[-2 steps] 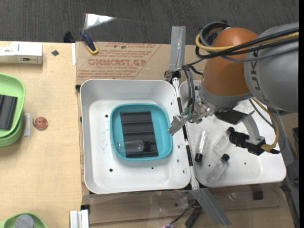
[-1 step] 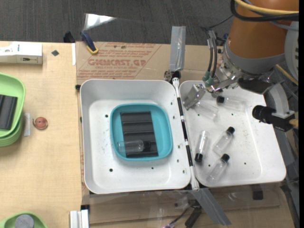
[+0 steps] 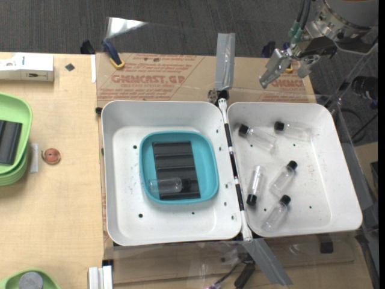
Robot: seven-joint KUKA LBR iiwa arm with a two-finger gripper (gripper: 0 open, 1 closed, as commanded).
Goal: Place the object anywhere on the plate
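Note:
A teal plate sits in the left white bin with a black ridged block on it. One clear vial lies on the plate's near side, across the block. Several more clear vials with black caps lie scattered in the right bin, such as one at the back left and one at the front. My gripper hangs high over the back edge of the right bin, open, with nothing between its fingers.
Brown cardboard lies behind the bins. On the wooden bench to the left are a green tray, a white box and a small orange disc. A grey tape strip stands behind the bins' shared wall.

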